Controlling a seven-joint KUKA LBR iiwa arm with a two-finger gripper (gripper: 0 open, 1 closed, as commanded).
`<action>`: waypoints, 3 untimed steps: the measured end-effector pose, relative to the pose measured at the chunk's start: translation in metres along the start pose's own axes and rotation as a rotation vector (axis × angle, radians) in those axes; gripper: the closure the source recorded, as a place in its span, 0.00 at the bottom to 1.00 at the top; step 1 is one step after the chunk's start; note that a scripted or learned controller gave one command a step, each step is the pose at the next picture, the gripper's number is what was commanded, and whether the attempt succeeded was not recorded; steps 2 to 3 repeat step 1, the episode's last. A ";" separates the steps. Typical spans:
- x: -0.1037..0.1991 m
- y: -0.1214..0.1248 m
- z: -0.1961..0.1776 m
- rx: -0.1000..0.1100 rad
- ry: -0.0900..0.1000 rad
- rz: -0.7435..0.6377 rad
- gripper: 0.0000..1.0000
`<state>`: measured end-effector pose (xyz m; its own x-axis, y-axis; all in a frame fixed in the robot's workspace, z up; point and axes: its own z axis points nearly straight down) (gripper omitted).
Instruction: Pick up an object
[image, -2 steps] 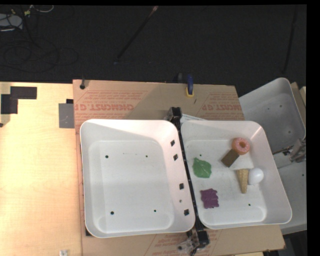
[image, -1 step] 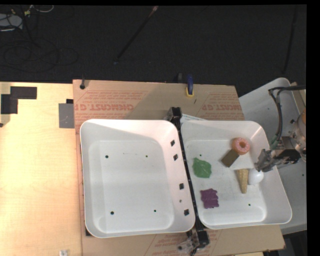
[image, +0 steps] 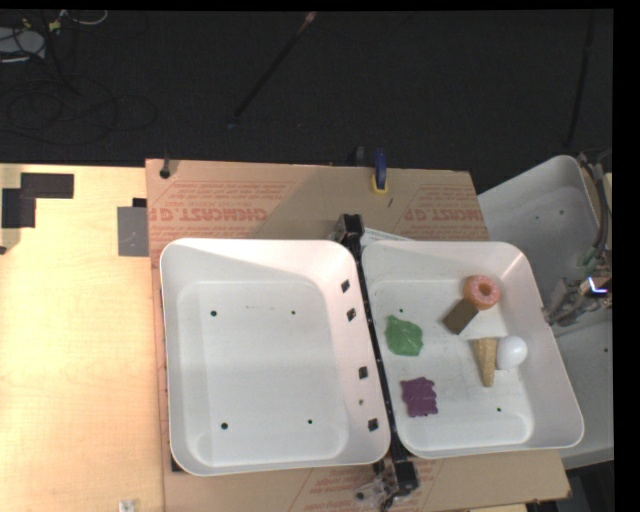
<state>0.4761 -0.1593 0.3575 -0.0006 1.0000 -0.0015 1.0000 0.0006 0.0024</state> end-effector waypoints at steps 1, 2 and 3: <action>-0.040 -0.003 0.118 0.016 0.004 0.005 1.00; -0.040 -0.003 0.118 0.016 0.004 0.005 1.00; -0.040 -0.003 0.118 0.016 0.004 0.005 1.00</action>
